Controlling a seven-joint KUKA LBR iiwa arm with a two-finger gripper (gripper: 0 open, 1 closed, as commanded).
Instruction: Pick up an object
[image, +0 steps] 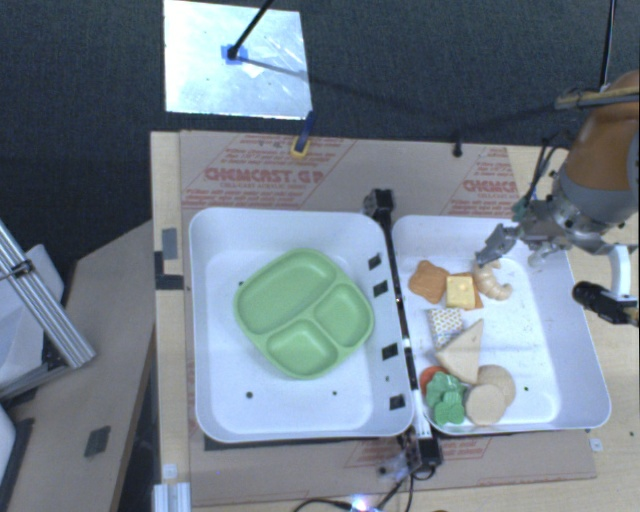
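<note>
Nearest, at 6 o'clock in the right bin (585, 400): green veg (447, 404) w/ a red bit (431, 379) touching its upper left, and two round tan biscuits (490, 394) touching it on the right. Just above, a pale wedge (462, 347), long axis slanted, tip pointing to 1 o'clock. Touching its top left, a small speckled square (445, 322).

Mid bin, a row of three: orange-brown piece (428, 282) at 9 o'clock, yellow cube (460, 292) beside it, touching, then a pale shrimp (493, 286) at 3 o'clock of the cube. Shrimp is curved; long axis runs roughly 11 to 5 o'clock, tail end toward 4 o'clock. All food sits in the left half of this bin.

Left bin (215, 260): green tray (303, 313), three compartments, long axis approx 10 to 4 o'clock, lying flat, centred.

Farther back, gripper (497, 246) comes in from 3 o'clock, tilted, tips pointing to 8 o'clock, just above the shrimp's upper end. Cannot tell if fingers are released or clenched; nothing visibly between them. Arm (600, 170) behind it w/ orange band, at the bin's far right corner.

Both bins rest on cardboard (270, 170) on the tabletop (110, 300). Farthest, at 12 o'clock: shiny sheet (235, 60) on dark floor.
</note>
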